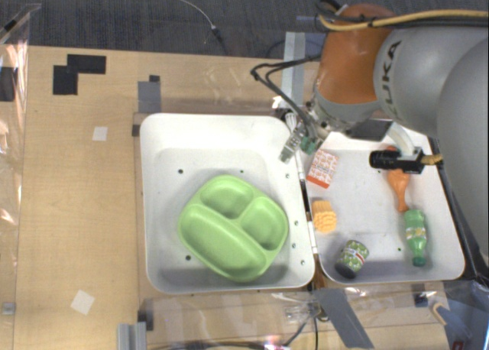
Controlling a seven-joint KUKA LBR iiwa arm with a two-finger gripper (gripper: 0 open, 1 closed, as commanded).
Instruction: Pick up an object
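Camera view: the wooden bench (76,211) carries two shallow white bins of smooth moulded plastic with rounded corners, set side by side. The left bin (164,136) holds one item: a glossy green plate (233,226) of rounded outline, divided into three compartments, lying near the bin's lower edge and reaching toward its lower right corner. The right bin (367,205) holds five items, one of each kind. A small red-and-white printed carton (322,168), rectangular, lies near the upper left corner. A yellow-orange block (325,218) with a ridged surface lies against the left edge, below the carton. A short cylindrical can (352,257) with a green label lies tilted near the lower edge. A green plastic bottle (415,237) lies on its side by the lower right corner. An orange tapered piece (399,188), carrot-shaped, lies along the right edge, just above the bottle. The gripper (296,145) hangs over the shared wall between the bins, at their upper edges, just beside the carton; how wide it stands cannot be determined, and no item is seen held in it
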